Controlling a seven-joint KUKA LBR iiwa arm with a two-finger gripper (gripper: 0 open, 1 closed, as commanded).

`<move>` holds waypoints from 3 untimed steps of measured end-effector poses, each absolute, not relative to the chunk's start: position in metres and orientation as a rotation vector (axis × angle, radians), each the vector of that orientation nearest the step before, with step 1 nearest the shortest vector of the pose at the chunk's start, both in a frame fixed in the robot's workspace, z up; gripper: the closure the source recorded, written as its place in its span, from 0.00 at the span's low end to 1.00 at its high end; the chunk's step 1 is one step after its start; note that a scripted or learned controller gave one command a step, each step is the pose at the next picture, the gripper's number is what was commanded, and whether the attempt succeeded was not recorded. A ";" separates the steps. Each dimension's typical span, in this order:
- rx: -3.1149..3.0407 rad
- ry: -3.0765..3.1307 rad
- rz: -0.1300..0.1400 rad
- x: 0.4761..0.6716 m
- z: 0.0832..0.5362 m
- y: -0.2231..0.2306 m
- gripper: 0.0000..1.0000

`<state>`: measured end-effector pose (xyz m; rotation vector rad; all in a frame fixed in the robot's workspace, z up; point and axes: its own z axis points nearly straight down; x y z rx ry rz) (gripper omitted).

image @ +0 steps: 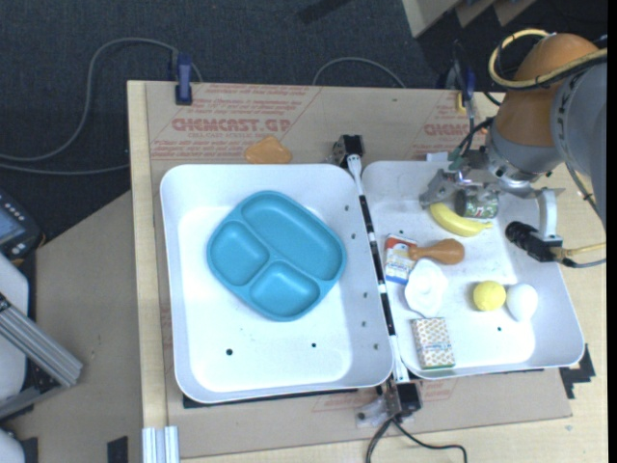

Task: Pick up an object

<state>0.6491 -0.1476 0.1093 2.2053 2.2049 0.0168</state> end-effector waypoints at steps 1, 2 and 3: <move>2.204 2.202 0.014 0.649 0.119 -0.149 1.00; 2.208 2.212 0.017 0.649 0.117 -0.144 0.00; 2.204 2.208 0.016 0.649 0.128 -0.146 1.00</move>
